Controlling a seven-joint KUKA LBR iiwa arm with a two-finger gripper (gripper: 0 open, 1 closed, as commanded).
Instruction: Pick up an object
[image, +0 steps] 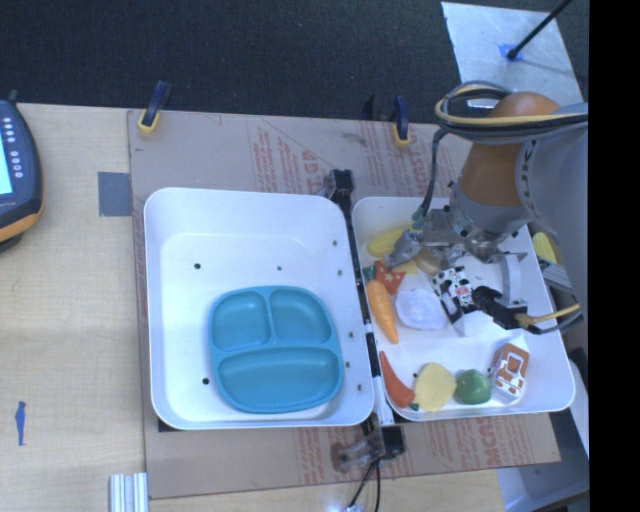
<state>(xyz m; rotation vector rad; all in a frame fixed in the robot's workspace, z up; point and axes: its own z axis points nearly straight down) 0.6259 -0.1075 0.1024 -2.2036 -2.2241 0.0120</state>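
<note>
Down in the right bin (556, 400) sits the robot's hand (432, 248), at the end of the grey arm (500, 170) that comes in from the right. It is low over the top corner of that bin, where the toys lie close together. I cannot tell if it is open or closed, because the arm covers most of it, and I cannot see any toy held in it.

The toys to pick from are all in the right bin: a yellow toy (385, 241) just beside the hand, an orange carrot (382, 311) along the left wall, a white round thing (420, 310) in the middle, and a red pepper (394, 381), a yellow fruit (434, 385) and a green toy (472, 386) near the bottom edge. The left bin (180, 230) holds a blue plate (275, 350).

I think the robot is at the grabbing step. Next it needs to close on just one toy and lift straight up. The toys are crowded there, so one could slip away.
</note>
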